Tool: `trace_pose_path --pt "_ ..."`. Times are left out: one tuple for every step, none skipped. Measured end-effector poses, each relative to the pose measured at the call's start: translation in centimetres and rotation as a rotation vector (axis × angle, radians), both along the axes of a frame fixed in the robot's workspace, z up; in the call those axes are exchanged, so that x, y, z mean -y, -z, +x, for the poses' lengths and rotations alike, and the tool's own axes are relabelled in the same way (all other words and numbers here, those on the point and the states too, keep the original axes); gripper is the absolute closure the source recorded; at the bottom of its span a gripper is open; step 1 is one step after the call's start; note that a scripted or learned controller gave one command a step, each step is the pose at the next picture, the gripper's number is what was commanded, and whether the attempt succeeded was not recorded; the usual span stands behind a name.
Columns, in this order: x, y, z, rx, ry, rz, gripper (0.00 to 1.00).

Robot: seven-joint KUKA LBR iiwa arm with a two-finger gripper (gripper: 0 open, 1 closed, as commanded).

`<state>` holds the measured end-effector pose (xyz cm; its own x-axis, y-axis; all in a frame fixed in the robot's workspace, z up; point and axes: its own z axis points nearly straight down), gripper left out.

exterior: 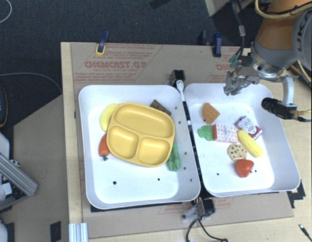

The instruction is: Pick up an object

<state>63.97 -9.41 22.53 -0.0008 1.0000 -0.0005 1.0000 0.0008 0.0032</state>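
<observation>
A: Left bin (90, 135): yellow tray (140, 134) dead centre. Right bin (282, 150): waffle piece (210, 113) at 10 o'clock, corn (249, 142) at 3, tomato (245, 168) at 5.

B: And the gripper (236, 87)?

A: At 12 over the right bin's far rim, holding nothing. You're pre-grasp, I'd say; open or closed, can't tell. Next you'd descend toward 7, onto the waffle piece.

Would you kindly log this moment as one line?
end effector: above right white bin, far edge | holding: nothing seen | nearest: orange waffle-shaped toy
</observation>
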Motion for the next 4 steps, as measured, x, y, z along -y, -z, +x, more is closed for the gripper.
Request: trace_pose_path --pt "-1.9 1.0 -4.9 -0.009 0.001 0.002 1.00" --pt "-2.5 -0.7 -9.7 -0.007 0.002 0.002 1.00" --pt "-3.2 1.2 -10.3 -0.007 0.001 0.002 1.00" --pt "-3.1 0.6 -9.5 -0.001 0.001 0.000 1.00"
